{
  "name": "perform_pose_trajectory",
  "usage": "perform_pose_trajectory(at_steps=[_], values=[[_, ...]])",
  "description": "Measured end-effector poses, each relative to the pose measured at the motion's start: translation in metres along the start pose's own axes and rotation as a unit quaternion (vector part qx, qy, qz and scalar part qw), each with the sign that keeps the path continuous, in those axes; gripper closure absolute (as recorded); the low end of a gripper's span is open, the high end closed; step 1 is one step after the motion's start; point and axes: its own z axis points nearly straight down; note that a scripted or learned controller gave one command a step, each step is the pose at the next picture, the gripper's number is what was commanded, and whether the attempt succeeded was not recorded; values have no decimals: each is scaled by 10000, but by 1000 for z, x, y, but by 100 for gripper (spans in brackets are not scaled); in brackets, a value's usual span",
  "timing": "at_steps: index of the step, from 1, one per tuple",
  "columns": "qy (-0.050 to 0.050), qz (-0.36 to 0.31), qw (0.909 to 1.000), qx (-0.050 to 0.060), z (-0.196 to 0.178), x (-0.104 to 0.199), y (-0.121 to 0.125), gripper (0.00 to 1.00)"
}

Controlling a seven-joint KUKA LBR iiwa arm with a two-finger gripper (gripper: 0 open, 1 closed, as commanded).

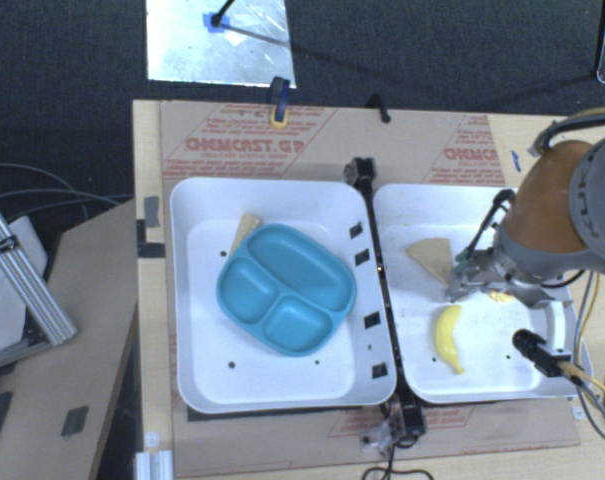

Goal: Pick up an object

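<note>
Yellow banana (pixel 448 339) flat in right bin (pixel 482 383)

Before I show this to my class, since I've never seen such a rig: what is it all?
One fixed camera looks down at a slant on a bench. The grey and orange robot arm reaches in from the right. Its end effector sits low in the right bin, just above a yellow banana and beside a tan wedge-shaped piece. I can't see anything gripped. The left bin holds a blue divided plate covering part of another tan piece.
</note>
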Motion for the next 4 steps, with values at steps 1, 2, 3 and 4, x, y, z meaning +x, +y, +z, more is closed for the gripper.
perform_pose_trajectory(at_steps=[1,2,3,4], values=[[6,7,10000,36,9,2,-50,0],[12,-62,10000,-48,-96,78,-36,0],[-7,30,10000,46,-19,17,-60,0],[13,-59,10000,-32,-94,88,-31,0]])
